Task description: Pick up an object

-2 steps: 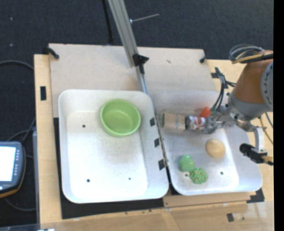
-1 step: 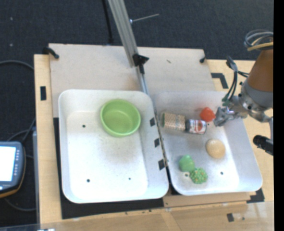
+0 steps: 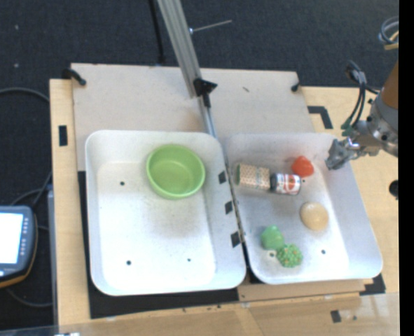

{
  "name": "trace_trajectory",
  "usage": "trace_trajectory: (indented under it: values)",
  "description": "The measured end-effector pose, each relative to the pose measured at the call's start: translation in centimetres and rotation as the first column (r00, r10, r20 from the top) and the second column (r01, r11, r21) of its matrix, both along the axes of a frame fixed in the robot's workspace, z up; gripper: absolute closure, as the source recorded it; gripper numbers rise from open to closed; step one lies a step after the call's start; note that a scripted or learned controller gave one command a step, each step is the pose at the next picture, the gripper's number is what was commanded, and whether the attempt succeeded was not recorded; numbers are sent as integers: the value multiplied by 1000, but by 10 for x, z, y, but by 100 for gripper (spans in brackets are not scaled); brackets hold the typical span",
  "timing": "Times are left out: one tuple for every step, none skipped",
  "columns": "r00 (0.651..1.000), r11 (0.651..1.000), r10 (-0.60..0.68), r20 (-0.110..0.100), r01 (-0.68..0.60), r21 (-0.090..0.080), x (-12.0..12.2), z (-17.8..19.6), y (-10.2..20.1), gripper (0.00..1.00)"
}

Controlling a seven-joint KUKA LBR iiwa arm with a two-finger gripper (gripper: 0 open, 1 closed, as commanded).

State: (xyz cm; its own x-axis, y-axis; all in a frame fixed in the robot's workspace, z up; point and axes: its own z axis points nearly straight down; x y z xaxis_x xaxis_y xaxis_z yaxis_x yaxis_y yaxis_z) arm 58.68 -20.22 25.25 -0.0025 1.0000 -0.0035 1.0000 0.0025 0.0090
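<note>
The right white plastic bin (image 3: 347, 208) holds, near to far, a bumpy green lump (image 3: 288, 256), a smooth green piece (image 3: 271, 237), a tan egg-shaped object (image 3: 314, 216), a lying can with an unreadable label (image 3: 269, 180) and a small red object (image 3: 302, 166). The left bin (image 3: 108, 208) holds a lime-green bowl (image 3: 176, 171). The gripper (image 3: 336, 154) hovers at the right bin's far right edge, right of the red object and apart from it; whether it is open I cannot tell.
</note>
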Motion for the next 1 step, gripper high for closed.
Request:
trace_trajectory:
  values:
    - [1000,1000,1,-7,-1,2,1,-2,-1,100]
